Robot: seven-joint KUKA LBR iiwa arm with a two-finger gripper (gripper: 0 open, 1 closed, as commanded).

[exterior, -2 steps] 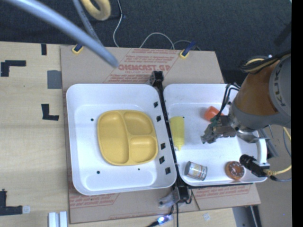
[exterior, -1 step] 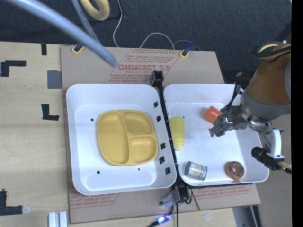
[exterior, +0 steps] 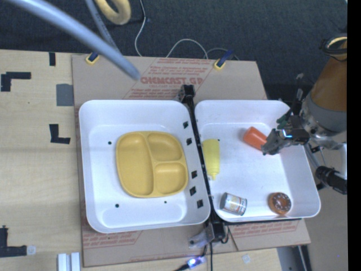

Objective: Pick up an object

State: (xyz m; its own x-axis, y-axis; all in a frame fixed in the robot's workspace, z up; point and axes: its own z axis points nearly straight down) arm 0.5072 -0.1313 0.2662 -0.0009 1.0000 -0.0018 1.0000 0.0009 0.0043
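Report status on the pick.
Gripper low over right bin, beside orange object, nothing seen between fingers. Yellow bottle, can, donut untouched. Path clear.

dark carpet floor (exterior: 271, 16); wooden bench (exterior: 34, 168)

Arm's reaching in from the right, gripper (exterior: 276, 141) hanging just beside the orange object (exterior: 255, 136) in the right bin (exterior: 293, 171). Yellow bottle (exterior: 211, 157), small can (exterior: 233, 204) and donut (exterior: 280, 202) are sitting there too. Yellow divided plate (exterior: 151, 164) is lying in the left bin (exterior: 96, 151).
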